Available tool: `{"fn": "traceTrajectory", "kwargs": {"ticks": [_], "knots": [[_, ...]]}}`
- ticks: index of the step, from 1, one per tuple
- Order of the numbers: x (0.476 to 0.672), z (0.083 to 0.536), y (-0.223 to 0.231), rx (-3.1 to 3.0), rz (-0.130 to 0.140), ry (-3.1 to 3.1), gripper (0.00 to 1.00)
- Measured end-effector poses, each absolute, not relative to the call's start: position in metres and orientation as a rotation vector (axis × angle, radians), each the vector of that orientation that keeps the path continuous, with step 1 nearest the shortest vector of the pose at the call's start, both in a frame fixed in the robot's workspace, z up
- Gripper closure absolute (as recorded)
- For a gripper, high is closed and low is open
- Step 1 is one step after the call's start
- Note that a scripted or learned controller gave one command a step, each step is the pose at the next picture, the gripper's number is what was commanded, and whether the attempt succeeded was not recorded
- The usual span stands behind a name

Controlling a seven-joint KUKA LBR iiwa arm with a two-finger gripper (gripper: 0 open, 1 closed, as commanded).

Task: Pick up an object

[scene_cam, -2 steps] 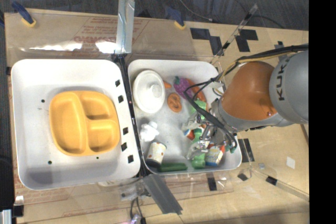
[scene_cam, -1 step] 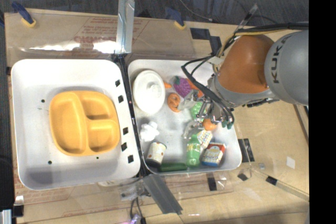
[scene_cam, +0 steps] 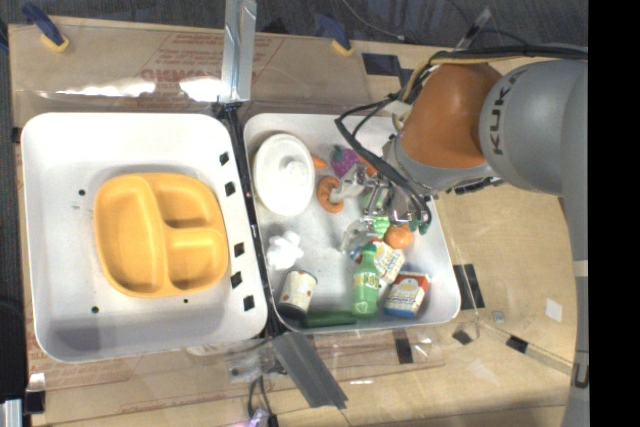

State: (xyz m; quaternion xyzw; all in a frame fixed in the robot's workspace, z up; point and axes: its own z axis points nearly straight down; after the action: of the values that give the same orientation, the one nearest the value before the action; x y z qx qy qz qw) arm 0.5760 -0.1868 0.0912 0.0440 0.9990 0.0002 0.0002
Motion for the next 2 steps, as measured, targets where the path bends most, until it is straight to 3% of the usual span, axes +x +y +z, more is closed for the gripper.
{"fn": "traceTrajectory", "kwargs": {"ticks": [1,2], "knots": [[0.612,0.095,-0.156,0.336,-0.006,3.117,0.00],[0.607,0.096,-0.123,0.711,-0.044,3.041,0.00]]}}
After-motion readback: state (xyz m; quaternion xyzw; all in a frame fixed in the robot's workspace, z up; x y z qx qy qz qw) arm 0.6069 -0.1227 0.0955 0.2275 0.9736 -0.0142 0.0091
